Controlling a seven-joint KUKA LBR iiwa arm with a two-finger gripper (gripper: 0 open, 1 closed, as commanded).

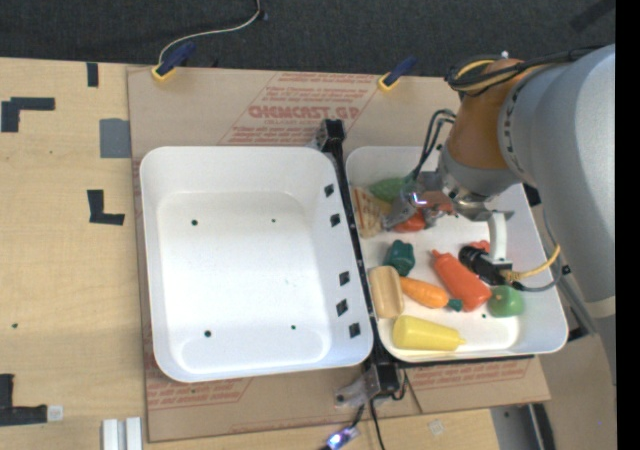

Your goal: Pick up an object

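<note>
A grey robot arm with an orange band reaches from the right of the frame into the right white bin [535,338]. Its gripper [415,206] sits low over a green toy vegetable [388,188] at the bin's upper left; whether it grips cannot be told. Toy carrot [425,292], yellow corn [427,335] and red pepper [461,278] lie below. The left bin [160,268] sits alongside.

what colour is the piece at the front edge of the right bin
Yellow. The corn-like piece lies along the right bin's front wall, seen in the camera view.
</note>
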